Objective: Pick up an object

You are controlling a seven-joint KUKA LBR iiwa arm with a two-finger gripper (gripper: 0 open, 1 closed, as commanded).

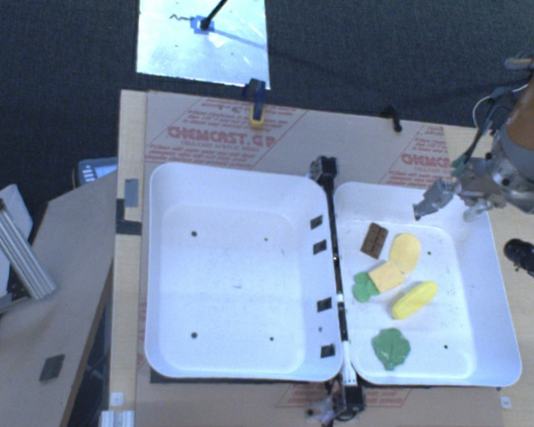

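Gripper (450, 201) at upper right, tilted

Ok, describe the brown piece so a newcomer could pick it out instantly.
Start at the right bin, beside the divider between the bins. At the far end of its toy cluster lies the brown block: small, flat, rectangular, the lone dark item beside yellow and green pieces.

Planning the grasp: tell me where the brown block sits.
The brown block lies in the right bin, near its left wall, just up-left of the yellow pieces.
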